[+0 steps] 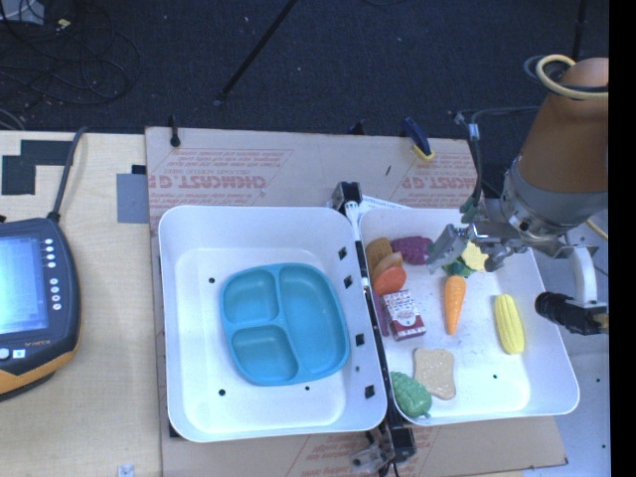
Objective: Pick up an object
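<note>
White bins, two; one carrot.

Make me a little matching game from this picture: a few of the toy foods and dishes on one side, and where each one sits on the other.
Things:
1. blue divided plate
2. carrot
3. corn cob
4. slice of bread

Places:
A. farthest right in the right bin
B. left bin
C. near front edge of the right bin, beside the green leafy toy
D. middle of the right bin, just below the end effector

Pairs: 1-B, 2-D, 3-A, 4-C
</note>
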`<action>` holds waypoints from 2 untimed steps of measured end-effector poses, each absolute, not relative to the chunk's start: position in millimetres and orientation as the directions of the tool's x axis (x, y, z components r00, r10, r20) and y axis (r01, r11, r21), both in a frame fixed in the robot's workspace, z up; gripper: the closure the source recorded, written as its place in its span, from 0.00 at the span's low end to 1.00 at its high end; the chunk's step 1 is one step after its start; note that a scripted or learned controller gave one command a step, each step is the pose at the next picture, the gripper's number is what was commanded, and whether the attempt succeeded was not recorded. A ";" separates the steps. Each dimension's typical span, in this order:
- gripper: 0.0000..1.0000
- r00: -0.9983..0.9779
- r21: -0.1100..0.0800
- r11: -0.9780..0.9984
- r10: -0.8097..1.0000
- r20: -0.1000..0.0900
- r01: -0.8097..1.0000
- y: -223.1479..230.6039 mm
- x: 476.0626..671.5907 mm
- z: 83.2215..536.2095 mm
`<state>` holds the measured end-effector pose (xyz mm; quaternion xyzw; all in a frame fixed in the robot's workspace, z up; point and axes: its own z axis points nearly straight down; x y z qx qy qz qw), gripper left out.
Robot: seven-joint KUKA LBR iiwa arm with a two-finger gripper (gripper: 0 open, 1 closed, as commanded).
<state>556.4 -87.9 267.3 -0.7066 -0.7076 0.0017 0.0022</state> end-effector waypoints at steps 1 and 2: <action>0.00 0.004 -0.007 -0.004 1.000 -0.002 1.000 -183.4 597.9 192.5; 0.00 -0.002 -0.005 0.002 1.000 0.002 1.000 -168.3 610.0 82.1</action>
